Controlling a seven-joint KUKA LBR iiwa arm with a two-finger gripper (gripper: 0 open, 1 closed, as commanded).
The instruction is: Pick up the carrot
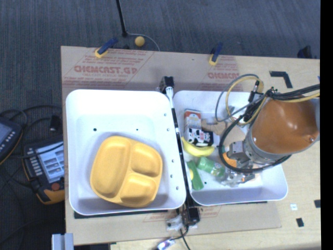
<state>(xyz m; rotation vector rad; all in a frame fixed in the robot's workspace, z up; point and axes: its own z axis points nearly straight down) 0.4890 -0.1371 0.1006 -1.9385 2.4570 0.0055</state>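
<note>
The arm's orange band [283,124] hangs over the right bin [270,191], and my gripper [235,175] points down into that bin's middle front, mostly hidden under the wrist. A small orange sliver [225,155] peeks out at the wrist's left edge; it may be the carrot, but too little shows to be sure. Nothing can be seen held in the gripper.
The right bin's left half holds a red-and-white carton [192,120], a black-and-white item [200,137], a yellow banana [197,149], a green piece [206,165] and a yellow-green piece [196,180]. A yellow divided tray [127,170] lies in the left bin [83,108]. Cables loop above the wrist.
</note>
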